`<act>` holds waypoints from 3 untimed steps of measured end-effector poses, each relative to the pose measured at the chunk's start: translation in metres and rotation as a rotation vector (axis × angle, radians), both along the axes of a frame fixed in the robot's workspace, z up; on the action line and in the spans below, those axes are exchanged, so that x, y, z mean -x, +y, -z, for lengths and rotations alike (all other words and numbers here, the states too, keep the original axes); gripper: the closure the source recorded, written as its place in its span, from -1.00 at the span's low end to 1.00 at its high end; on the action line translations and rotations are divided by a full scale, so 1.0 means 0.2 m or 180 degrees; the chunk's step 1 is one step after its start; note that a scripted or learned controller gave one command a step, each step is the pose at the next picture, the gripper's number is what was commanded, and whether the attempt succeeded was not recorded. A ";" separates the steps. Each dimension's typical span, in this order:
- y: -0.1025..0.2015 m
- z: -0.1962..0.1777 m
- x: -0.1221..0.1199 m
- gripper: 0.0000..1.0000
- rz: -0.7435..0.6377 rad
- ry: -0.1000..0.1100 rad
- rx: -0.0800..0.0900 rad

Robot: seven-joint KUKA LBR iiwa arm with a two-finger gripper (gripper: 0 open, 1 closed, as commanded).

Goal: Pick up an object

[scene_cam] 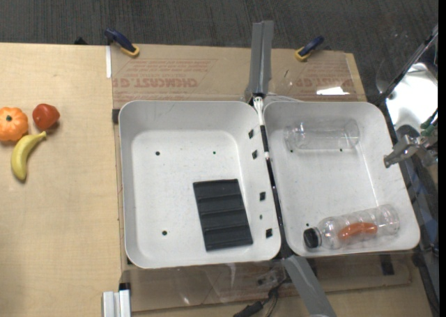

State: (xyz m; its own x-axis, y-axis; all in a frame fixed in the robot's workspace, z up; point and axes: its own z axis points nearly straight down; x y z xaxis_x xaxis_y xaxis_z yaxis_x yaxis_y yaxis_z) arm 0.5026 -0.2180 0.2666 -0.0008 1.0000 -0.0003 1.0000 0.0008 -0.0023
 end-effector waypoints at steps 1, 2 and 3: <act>0.25 0.66 -0.15 -1.00 -0.0559 0.0003 -0.0004; 0.28 0.83 -0.56 -1.00 -0.0236 0.0015 -0.0002; 0.09 0.90 -0.71 -1.00 -0.0036 0.0305 -0.0179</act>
State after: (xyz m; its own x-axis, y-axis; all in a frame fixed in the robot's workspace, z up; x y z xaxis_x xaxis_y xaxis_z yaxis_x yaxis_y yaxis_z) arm 0.6442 -0.2000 0.0869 -0.0094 0.9984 0.0564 0.9951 0.0149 -0.0976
